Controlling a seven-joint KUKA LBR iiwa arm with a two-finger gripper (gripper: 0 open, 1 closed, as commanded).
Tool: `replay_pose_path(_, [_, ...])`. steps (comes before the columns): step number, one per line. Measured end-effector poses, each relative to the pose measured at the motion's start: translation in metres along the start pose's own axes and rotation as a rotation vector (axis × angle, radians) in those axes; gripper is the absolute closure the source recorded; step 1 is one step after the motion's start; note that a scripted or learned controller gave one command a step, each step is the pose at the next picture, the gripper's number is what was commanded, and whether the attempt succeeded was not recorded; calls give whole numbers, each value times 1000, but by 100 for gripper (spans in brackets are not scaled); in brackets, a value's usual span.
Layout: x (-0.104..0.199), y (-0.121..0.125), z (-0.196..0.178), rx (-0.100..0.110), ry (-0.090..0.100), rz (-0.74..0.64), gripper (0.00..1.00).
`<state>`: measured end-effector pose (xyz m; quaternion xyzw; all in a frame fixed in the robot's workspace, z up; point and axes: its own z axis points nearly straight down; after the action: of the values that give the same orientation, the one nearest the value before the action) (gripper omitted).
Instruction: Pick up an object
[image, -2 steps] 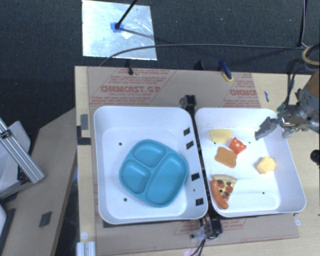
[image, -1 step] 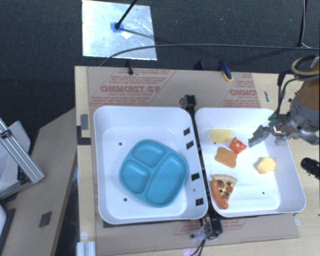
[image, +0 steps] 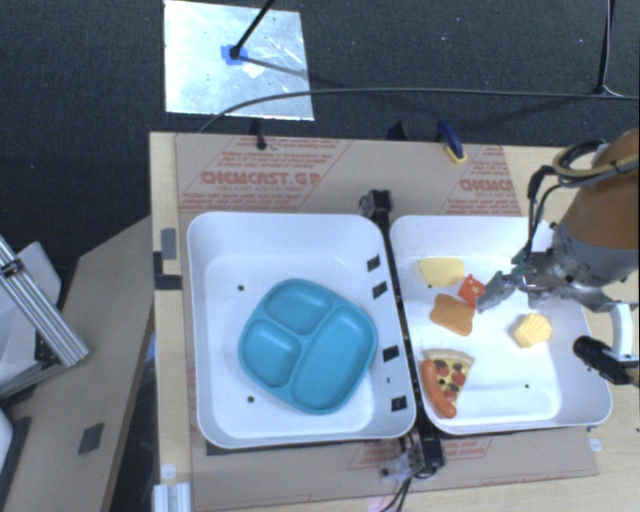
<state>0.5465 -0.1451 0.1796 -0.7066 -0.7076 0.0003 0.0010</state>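
The bench (image: 300, 165), covered by a printed cardboard sheet, carries two shallow white bins side by side; its lower right corner is partly masked by the arm. The left bin (image: 215, 260) holds a blue sectioned plate (image: 308, 345) lying nearer its right wall and front edge. The right bin (image: 500, 410) holds the small food pieces. The arm (image: 605, 215), cut off at the right edge, reaches over the right bin's right wall, and its body hides part of that wall. A pizza slice (image: 444, 380) lies in the front left corner of the right bin, close to the divider. A pale yellow piece (image: 441, 271) lies toward the back left; an orange-brown piece (image: 452, 316) sits just in front of it. A yellow ridged piece (image: 532, 330) lies toward the right wall, just below the wrist. A small red piece (image: 471, 291) sits between the pale yellow and orange-brown pieces, touching or almost touching the gripper (image: 492, 294). The dark fingertips merge into one blurred shape, so whether they are spread, closed, or gripping the red piece cannot be told.
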Motion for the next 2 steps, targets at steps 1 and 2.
replay_pose_path(1, [4,0,63,1,0,0,0])
replay_pose_path(2, [3,1,48,-4,-2,0,100])
